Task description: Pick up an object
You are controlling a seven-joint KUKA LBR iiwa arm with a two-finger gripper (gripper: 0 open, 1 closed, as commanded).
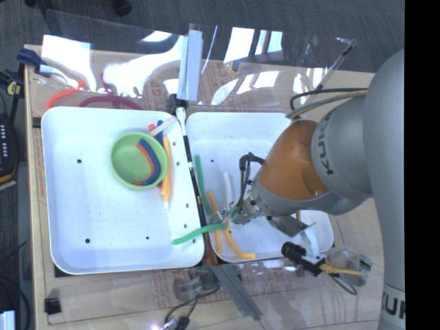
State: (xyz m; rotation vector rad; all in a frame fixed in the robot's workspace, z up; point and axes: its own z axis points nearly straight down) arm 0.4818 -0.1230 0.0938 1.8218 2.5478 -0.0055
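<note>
**Gripper low in right bin, grasp unconfirmed**

We see the arm (323, 163) reaching in from the right, orange band over the right bin (265, 126). The gripper (237, 214) sits low in that bin's near-left part, amid a cluster of thin items. We cannot tell if the fingers are parted or clenched; the wrist and clutter hide them. We see nothing clearly between them.

Right bin contents:
- green stick (198, 170), upright along the left wall, far of the gripper.
- white stick (227, 184), just right of the green stick, near the gripper.
- orange piece (212, 203), just left of the gripper.
- yellow piece (237, 251), near side of the bin, just below the gripper.
- green strip (196, 235), lying across the divider between the bins, one end near the gripper, the other in the left bin (89, 218).

Left bin contents:
- green bowl (135, 159) in the far-right part, with red and blue pieces nested inside its right edge.
- yellow stick (166, 174) touching the bowl's right side, running near-far.
- white and orange bits (159, 126) just far of the bowl.

Candidate pick objects are the ones crowding the gripper: orange piece, white stick, green strip. Which one it touches, we cannot tell.

Black cable (313, 102) loops over the bench behind the arm.
</note>
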